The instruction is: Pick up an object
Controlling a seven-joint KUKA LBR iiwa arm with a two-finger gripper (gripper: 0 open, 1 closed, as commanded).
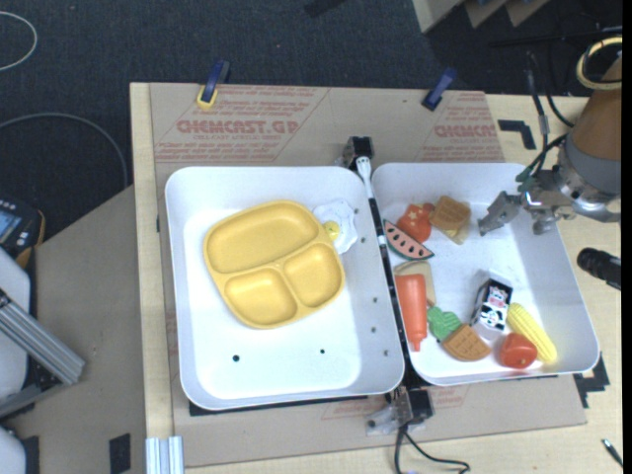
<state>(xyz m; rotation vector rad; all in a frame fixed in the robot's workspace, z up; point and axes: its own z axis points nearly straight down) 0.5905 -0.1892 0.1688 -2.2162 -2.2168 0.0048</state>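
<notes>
I see the end effector (pixel 515 210) above the right bin's (pixel 563 265) far side, fingers spread, gripping nothing. Nearest below: a tan toast piece (pixel 452 216), a red tomato (pixel 415 222), a watermelon slice (pixel 401 240). Yellow divided plate (pixel 274 262) sits in the left bin (pixel 188 294).

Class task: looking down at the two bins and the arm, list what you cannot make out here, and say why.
- Gripper: small and dark in the camera view; its finger gap is unreadable.
- Arm: cut off by the right edge.
- Milk carton: print too small to read.
- Fried egg: partly covered by the yellow plate.
</notes>
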